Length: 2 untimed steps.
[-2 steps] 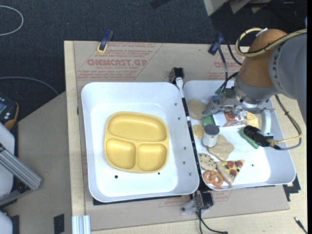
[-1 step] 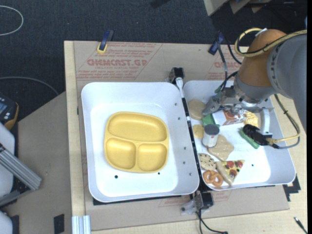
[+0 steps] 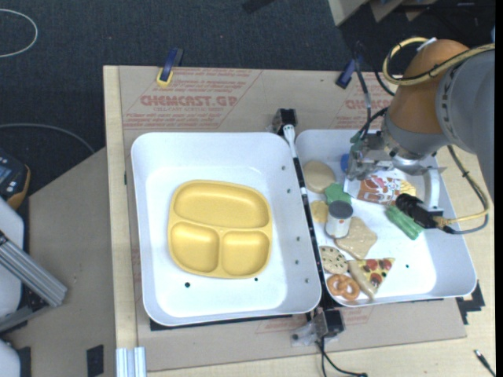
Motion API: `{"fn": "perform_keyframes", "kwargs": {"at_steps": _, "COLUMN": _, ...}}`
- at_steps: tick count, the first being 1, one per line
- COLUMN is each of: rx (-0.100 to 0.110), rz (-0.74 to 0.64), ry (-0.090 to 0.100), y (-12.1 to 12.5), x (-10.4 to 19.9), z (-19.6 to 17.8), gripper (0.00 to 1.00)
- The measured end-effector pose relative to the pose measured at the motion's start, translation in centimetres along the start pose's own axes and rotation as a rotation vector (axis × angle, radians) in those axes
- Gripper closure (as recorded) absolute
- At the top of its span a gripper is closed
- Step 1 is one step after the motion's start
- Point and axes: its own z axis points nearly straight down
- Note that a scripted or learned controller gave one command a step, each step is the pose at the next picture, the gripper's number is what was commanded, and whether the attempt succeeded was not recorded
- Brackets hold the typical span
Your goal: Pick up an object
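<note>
The right bin [image 3: 440,273] holds several toy foods. Among them are a tan round cookie [image 3: 318,175], a small can with a dark lid [image 3: 339,217], a red and white packet [image 3: 383,188], a green pickle [image 3: 402,221], a tan bread slice [image 3: 357,238], a pizza slice [image 3: 373,270] and a pretzel [image 3: 343,287]. My gripper [image 3: 366,166] reaches down at the bin's far side, just left of the packet and above the can. The wrist hides its fingertips.
The left bin [image 3: 149,210] holds a yellow three-compartment plate [image 3: 220,228]. The arm's orange band [image 3: 424,85] and grey body hang over the right bin's far right corner. Cables loop beside the arm. Blue clamps sit at the board's far edge.
</note>
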Motion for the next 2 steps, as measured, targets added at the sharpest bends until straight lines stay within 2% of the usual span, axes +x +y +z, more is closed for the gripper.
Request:
{"fn": "perform_keyframes", "kwargs": {"at_steps": 1, "rx": 0.030, "rz": -0.003, "ry": 0.014, "y": 1.0, "x": 0.6, "z": -4.9, "gripper": 1.00}}
{"fn": "perform_keyframes", "kwargs": {"at_steps": 2, "rx": 0.029, "rz": -0.002, "ry": 0.014, "y": 0.4, "x": 0.7, "z": -10.0, "gripper": 1.00}}
